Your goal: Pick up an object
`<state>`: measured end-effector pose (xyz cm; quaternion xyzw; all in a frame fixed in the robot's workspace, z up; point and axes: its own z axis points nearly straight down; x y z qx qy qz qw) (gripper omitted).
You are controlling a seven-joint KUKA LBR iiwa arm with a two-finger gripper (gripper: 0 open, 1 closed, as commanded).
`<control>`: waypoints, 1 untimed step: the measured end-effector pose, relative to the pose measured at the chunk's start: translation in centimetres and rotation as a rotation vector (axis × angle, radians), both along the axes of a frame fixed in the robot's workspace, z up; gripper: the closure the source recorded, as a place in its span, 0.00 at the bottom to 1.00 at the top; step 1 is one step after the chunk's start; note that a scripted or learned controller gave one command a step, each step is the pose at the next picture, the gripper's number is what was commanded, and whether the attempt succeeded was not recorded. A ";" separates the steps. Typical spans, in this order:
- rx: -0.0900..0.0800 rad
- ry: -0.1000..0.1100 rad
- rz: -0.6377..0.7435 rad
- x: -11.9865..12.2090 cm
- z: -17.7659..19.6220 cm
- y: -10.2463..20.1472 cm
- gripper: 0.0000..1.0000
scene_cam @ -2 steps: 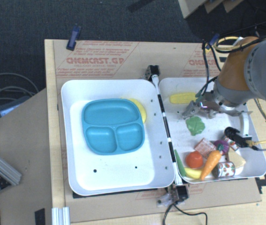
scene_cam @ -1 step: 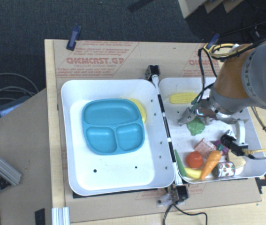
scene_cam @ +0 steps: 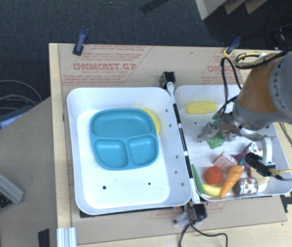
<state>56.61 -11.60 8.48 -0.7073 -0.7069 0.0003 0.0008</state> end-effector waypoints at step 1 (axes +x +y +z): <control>0.000 -0.002 0.000 0.1 1.0 0.0 1.00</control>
